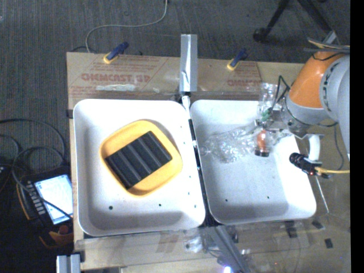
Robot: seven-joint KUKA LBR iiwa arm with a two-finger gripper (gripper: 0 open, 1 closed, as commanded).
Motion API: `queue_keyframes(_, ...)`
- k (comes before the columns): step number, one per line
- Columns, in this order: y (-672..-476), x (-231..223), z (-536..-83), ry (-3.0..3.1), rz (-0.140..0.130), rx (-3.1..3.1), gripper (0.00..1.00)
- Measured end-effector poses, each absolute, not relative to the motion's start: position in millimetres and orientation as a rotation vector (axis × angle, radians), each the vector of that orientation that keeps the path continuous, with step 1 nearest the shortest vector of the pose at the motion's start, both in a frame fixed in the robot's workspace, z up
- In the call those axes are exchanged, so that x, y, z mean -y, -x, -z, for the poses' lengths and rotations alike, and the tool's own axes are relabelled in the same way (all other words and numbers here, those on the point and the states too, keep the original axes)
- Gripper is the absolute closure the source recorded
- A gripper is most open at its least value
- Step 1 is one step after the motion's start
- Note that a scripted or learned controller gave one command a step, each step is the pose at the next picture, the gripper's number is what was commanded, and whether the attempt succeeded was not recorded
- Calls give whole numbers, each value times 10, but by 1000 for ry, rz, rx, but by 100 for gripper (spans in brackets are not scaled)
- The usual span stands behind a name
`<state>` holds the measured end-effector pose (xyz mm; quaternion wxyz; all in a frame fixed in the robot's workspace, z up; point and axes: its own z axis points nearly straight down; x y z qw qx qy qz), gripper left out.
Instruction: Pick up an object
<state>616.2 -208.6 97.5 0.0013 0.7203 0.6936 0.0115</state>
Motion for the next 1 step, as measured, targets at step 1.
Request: queue_keyframes(1, -6193, 2075, -1113, -2254, -45, -2175, 100)
